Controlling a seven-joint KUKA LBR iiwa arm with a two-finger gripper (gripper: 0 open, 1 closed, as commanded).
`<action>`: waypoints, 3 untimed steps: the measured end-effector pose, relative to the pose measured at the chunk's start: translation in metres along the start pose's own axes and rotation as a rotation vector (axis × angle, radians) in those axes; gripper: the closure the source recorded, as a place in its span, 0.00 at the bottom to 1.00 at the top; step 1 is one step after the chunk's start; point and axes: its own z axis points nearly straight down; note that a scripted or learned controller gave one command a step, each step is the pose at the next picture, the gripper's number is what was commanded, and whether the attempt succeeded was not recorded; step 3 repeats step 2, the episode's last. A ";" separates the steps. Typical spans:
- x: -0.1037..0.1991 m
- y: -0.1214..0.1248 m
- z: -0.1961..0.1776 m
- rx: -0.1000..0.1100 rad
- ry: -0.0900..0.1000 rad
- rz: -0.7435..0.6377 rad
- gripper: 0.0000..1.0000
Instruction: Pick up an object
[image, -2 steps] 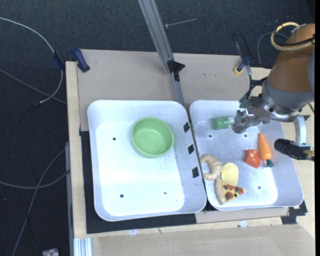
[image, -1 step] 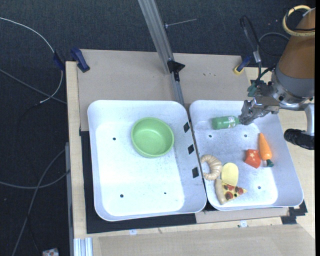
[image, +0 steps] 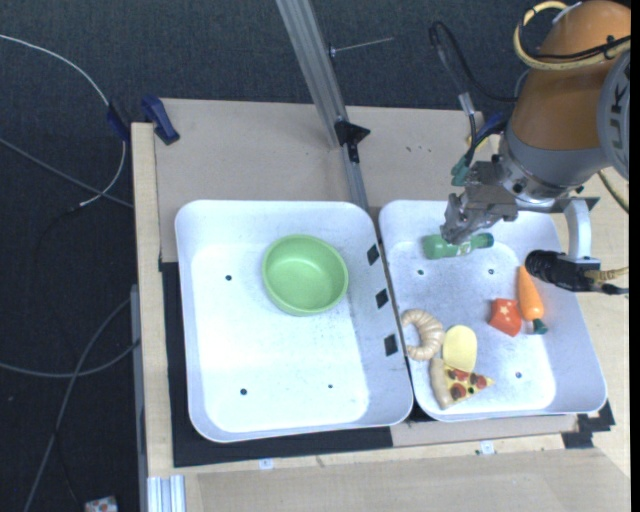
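**Gripper lowered over a green piece in the right bin**

Where the grey two-finger gripper (image: 462, 232) is lowered at the back of the shallow white right-hand bin (image: 572, 372), a small flat green plastic piece (image: 440, 246) is seen directly beneath its tip; whether the piece is actually clamped cannot be told. Before any lift, the piece should be centred under the tool. Nearer the camera than the tool, a red plastic pepper (image: 505, 317), an orange carrot (image: 530, 293), a beige ridged croissant (image: 424, 333), a yellow rounded piece (image: 460, 348) and a pizza slice (image: 457, 384) are held in the same bin. Left of the tool, a pale green plastic bowl (image: 305, 274) is held in the left-hand bin (image: 230, 400).
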 end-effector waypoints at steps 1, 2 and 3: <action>0.058 0.005 0.022 0.015 0.002 0.000 1.00; 0.112 0.005 0.042 0.020 0.002 0.000 1.00; 0.112 0.005 0.042 0.020 0.002 0.000 1.00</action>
